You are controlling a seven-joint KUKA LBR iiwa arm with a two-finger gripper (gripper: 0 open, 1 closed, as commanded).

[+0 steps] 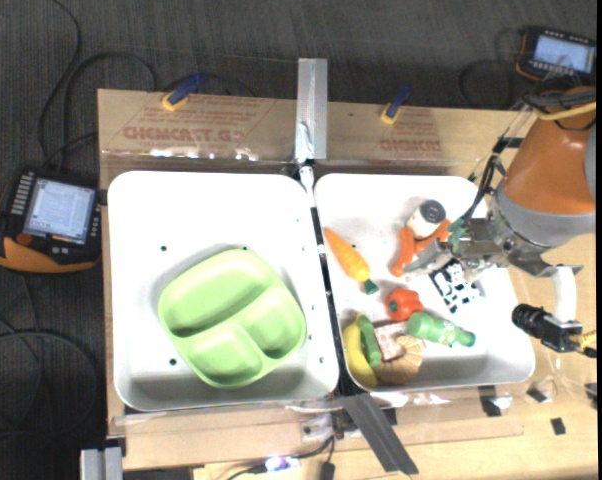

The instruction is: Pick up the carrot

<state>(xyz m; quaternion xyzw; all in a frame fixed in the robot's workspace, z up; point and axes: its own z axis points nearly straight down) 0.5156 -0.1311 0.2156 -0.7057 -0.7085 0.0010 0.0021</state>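
The arm (541,183) reaches in from the right over the right bin (501,368); its end effector (436,256) hovers well right of the carrot (347,256).

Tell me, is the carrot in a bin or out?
In. The carrot lies on the floor of the right bin, near its left wall, apart from the gripper.

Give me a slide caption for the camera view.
KUKA arm's gripper poised over the right bin, right of the carrot; green plate in the left bin.
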